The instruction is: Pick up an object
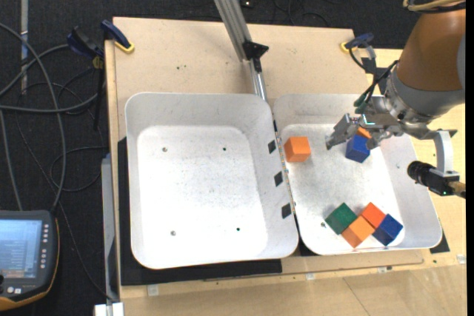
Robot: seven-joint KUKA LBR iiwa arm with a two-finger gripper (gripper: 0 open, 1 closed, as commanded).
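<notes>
In the right part of the frame, a blue block (358, 149) is seen held between the fingers of the gripper (354, 135), above the right bin (422, 233), with an orange block (297, 149) near its left.

No writing, label, brand, number or sign can be read anywhere in the frame. The handheld screen (22, 251) at the lower left glows with a pale blue display, but whatever is on it is too small and blurred to make out.
</notes>
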